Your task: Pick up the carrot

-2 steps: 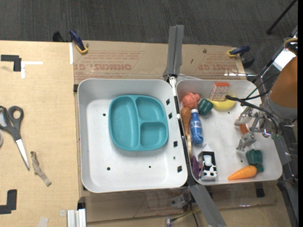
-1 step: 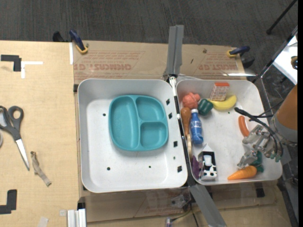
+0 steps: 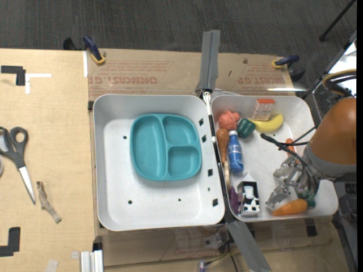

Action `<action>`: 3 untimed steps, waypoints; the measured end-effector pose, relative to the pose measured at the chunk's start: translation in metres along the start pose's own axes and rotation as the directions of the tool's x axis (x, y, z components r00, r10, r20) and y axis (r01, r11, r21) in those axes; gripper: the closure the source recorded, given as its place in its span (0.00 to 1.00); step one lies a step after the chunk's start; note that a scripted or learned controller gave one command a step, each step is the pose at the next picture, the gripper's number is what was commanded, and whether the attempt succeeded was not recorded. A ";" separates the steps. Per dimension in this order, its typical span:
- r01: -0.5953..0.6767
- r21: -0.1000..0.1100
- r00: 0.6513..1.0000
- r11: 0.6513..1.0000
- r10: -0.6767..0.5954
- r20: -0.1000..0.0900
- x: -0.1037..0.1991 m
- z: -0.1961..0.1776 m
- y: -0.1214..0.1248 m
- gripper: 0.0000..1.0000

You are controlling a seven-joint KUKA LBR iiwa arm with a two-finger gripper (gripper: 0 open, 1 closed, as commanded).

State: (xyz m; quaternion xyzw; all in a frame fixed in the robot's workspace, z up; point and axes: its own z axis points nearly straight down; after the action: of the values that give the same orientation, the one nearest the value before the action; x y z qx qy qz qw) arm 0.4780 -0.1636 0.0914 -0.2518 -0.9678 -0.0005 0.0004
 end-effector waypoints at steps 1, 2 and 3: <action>0.036 -0.002 0.999 0.999 -0.036 0.008 -0.030 -0.011 -0.048 0.00; 0.040 -0.002 0.999 0.999 -0.040 0.010 -0.031 -0.020 -0.047 1.00; 0.027 0.000 1.000 1.000 -0.027 0.005 -0.030 -0.168 -0.050 1.00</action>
State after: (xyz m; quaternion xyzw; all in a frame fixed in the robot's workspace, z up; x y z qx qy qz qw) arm 0.4795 -0.2220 0.2590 -0.2388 -0.9711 0.0003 -0.0022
